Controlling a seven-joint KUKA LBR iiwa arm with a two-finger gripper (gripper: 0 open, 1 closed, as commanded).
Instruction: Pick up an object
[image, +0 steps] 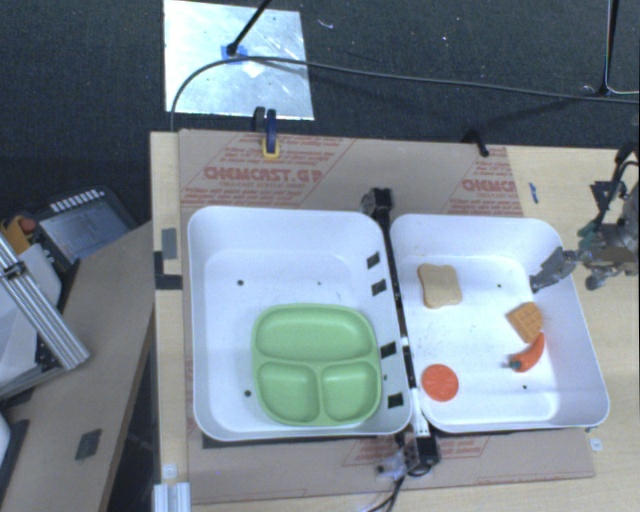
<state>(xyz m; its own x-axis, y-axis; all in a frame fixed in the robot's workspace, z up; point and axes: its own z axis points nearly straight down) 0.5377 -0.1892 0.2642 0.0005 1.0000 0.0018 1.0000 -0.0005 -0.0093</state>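
Brown board covers the bench (330, 165) under two white bins. Left bin (215, 240) holds a green divided tray (315, 362). Right bin (575, 380) holds a tan slice (439, 285), waffle piece (524, 320), orange carrot (530, 354) and red disc (440, 381). Above its right rim, the gripper (560, 265) hangs, grip state unclear.

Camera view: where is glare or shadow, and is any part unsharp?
Camera view: strong glare on the silver sheet at the top; soft shadows along the inner walls of the left bin; the pincer at the right edge looks blurred; the green tray is evenly lit.
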